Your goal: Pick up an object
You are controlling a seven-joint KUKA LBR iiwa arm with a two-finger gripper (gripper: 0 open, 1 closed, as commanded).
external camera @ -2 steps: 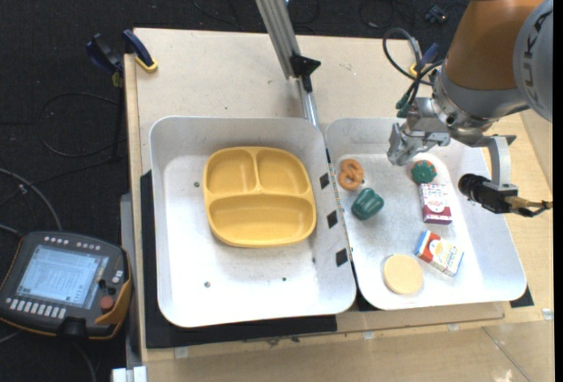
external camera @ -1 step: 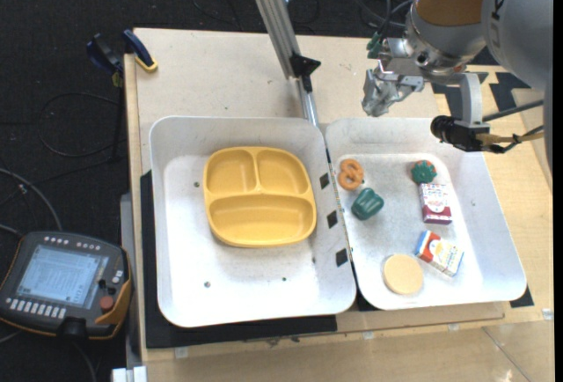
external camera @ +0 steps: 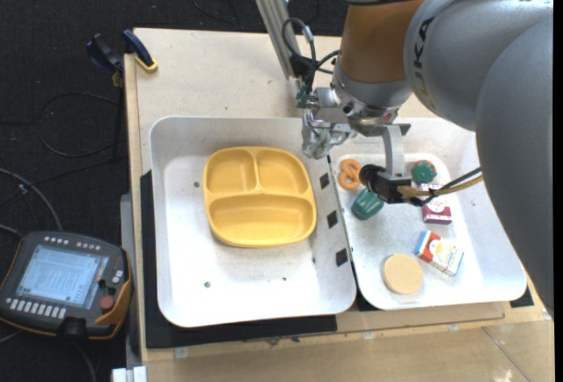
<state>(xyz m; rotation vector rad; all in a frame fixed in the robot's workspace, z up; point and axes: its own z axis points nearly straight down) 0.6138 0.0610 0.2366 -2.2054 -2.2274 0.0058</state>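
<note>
My gripper (external camera: 320,141) hangs low over the divider between the two bins, at the far end of the right bin (external camera: 493,283). Just right of it and slightly nearer lies an orange ring-shaped piece (external camera: 349,173). A dark green block (external camera: 367,203) lies a little nearer than the ring. Further right are a green round piece (external camera: 425,170), a small pink and white box (external camera: 437,213), a colourful carton (external camera: 440,253) and a tan disc (external camera: 404,274). Nothing shows in the gripper.
A yellow divided plate (external camera: 259,195) lies in the left bin (external camera: 176,283). The arm's grey body covers the right bin's far right corner. A black cable end (external camera: 376,181) hangs over the toys. A teach pendant (external camera: 62,279) lies off the bench at the left.
</note>
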